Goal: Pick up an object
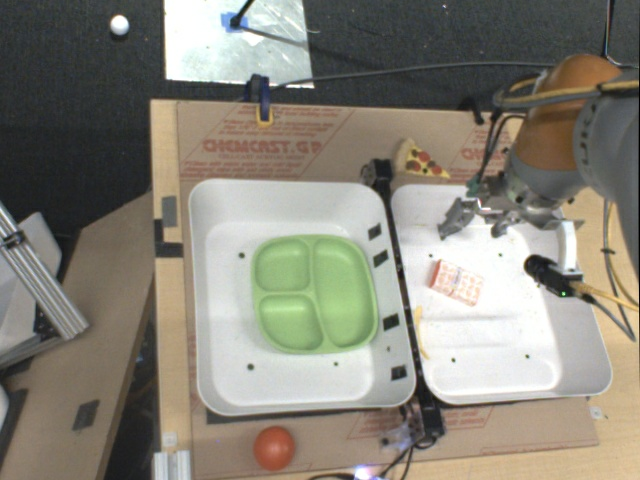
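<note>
Camera view: small red-and-white printed packet (457, 282) lies flat in the right white bin (520, 368), just below-left of the released, empty gripper (477, 218), long axis slanting down-right

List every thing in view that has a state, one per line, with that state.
tool: above the far part of the right bin, fingers spread, nothing between them.
red-and-white packet: lying flat on the right bin's floor, apart from the tool.
green divided plate: lying flat in the left bin, compartments up.
pizza slice toy: lying on the board beyond the bins.
orange ball: resting on the board, near side of the left bin.
</note>
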`<state>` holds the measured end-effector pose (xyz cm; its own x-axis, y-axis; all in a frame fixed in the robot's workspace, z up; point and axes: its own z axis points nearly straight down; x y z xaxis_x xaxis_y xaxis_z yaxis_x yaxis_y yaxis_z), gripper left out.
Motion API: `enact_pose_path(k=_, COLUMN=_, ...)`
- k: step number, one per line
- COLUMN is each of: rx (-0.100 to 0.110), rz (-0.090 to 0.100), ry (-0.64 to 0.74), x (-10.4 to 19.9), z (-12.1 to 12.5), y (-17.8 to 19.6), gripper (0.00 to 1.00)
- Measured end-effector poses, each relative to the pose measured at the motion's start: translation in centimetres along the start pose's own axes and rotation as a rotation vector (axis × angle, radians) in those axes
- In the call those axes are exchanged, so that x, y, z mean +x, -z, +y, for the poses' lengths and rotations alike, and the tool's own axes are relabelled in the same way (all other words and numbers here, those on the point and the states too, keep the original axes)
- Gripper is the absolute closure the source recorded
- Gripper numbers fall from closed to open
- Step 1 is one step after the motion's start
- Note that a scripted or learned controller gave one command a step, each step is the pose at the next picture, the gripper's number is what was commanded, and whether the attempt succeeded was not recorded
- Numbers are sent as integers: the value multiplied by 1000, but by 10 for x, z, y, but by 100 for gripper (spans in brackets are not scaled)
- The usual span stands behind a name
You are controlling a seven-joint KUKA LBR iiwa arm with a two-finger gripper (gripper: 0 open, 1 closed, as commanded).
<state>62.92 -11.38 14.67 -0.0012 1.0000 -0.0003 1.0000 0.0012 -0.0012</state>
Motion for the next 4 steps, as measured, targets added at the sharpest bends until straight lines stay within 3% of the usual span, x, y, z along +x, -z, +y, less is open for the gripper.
enact_pose_path(k=1, rx=0, rz=0, ry=4, x=2, z=10, y=-49, gripper=0)
enact_pose_path(k=2, rx=-2, rz=0, ry=4, x=2, z=11, y=-62, gripper=0)
enact_pose_path(k=3, rx=-6, rz=0, ry=6, x=2, z=12, y=-50, gripper=100)
enact_pose_path(k=4, rx=-7, rz=0, ry=-1, x=-5, z=6, y=2, gripper=100)
